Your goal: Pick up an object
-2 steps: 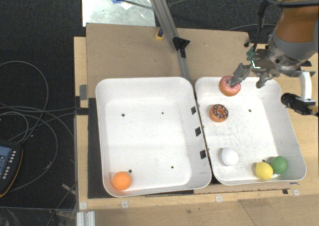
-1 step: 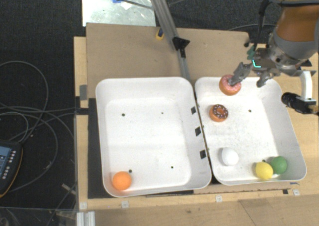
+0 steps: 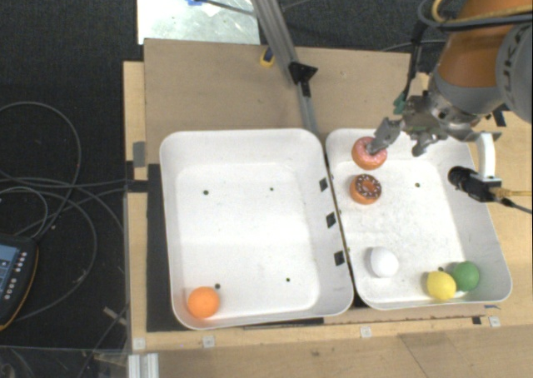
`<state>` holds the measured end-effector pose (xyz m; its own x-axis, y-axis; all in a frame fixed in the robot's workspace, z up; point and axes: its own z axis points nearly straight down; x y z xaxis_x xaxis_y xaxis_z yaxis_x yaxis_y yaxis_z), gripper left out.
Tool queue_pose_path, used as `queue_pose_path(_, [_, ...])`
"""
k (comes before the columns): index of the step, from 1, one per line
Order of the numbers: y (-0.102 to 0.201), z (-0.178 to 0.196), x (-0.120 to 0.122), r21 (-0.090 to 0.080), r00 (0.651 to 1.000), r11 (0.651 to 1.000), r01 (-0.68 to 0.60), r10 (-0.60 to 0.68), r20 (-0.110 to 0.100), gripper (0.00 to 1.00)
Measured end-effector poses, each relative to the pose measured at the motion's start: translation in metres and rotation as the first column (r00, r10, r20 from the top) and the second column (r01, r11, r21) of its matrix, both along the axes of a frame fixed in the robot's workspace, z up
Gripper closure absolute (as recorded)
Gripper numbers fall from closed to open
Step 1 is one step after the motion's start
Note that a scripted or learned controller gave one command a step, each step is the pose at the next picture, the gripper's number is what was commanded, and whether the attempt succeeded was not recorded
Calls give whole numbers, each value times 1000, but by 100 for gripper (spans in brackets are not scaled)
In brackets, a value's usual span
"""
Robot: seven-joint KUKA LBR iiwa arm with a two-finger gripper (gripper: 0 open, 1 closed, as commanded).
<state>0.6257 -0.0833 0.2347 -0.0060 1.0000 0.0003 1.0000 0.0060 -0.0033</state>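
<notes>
My gripper [image 3: 403,141] hangs over the far end of the right bin [image 3: 433,201], its two fingers spread open. The left fingertip [image 3: 385,136] sits right at the upper right edge of a pink frosted donut [image 3: 366,156]; nothing lies between the fingers. A brown donut [image 3: 366,189] rests just in front of the pink one. Near the front of the same bin are a white ball [image 3: 383,262], a yellow lemon [image 3: 440,285] and a green ball [image 3: 466,275]. An orange ball [image 3: 202,302] lies in the left bin's [image 3: 241,201] front left corner.
A grey pole [image 3: 279,31] slants down from the top to the bins' far edge. A black fitting [image 3: 466,181] juts over the right bin's right rim. Cables and a handset [image 3: 12,272] lie on the floor at left.
</notes>
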Motion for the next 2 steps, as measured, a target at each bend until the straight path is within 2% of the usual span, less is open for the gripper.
queue_pose_path(2, [-10,-113,13,0,1000,1000,6,-6,-1,0])
